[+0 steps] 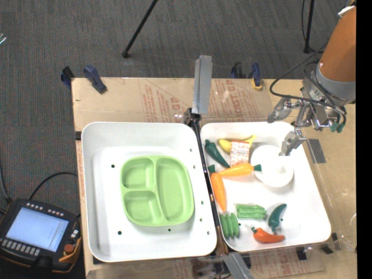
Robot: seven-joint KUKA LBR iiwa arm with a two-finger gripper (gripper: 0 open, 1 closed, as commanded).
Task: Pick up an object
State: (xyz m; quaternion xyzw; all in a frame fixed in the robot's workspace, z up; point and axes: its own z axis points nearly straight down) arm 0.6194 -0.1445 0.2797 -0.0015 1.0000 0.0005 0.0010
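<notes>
In the right-hand bin [317, 199] the toy food lies crowded: a white bowl [274, 166] under the gripper [290, 139], an orange carrot [218, 192] along the left wall, a second carrot [237, 170] crossing above it, a yellow banana [237, 142], a small printed packet [239, 153], dark green peppers [214, 151], green beans [251, 211], a teal pepper [276, 215] and a red chilli [267, 235]. The fingers hang just above the bowl's rim, holding nothing; how far apart they stand I cannot tell. The left bin [96, 156] carries a green divided plate [157, 190]. Both bins sit on a brown counter [139, 97] with reversed red lettering I can't read, over grey carpet [58, 28]. A teach pendant [38, 232] lies at lower left.
</notes>
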